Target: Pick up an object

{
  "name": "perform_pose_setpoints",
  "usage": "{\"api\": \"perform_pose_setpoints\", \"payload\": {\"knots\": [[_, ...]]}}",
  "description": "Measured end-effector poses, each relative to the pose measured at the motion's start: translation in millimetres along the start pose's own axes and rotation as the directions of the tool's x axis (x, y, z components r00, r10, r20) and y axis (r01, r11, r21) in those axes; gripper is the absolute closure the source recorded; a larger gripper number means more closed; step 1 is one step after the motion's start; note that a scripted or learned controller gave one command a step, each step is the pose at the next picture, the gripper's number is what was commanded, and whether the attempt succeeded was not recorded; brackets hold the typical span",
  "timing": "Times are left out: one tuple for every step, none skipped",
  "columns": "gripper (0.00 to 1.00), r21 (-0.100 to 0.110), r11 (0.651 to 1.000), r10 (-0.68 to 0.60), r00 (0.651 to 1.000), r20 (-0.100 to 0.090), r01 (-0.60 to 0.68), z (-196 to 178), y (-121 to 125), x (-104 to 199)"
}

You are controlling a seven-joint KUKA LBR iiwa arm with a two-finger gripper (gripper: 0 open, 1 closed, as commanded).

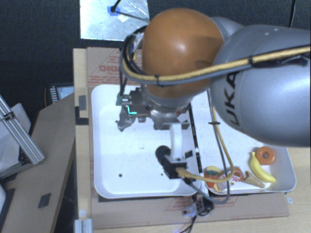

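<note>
From the camera view, I judge this as the approach step. My gripper [124,122] hangs over the left bin [104,144], left of centre, and I cannot tell whether it is spread or pressed together. The banana [260,168] lies lower right in the right bin [290,178], so next I must cross to it.

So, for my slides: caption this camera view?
KUKA arm poised over the view's left bin; a banana lies in the right bin.

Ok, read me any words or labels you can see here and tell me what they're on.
"UKA": black letters on the grey arm, the rest hidden.
Red print on the cardboard beneath the white bin: too blurred to read.
</note>
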State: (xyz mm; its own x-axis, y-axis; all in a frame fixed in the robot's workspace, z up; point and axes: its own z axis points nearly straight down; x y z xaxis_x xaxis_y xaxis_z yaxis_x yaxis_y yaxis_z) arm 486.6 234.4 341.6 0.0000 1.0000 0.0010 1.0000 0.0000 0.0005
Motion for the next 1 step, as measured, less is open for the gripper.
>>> {"api": "perform_pose_setpoints", "payload": {"knots": [[0.0,0.0,1.0,0.0,1.0,0.0,0.0,0.0,0.0,0.0]]}}
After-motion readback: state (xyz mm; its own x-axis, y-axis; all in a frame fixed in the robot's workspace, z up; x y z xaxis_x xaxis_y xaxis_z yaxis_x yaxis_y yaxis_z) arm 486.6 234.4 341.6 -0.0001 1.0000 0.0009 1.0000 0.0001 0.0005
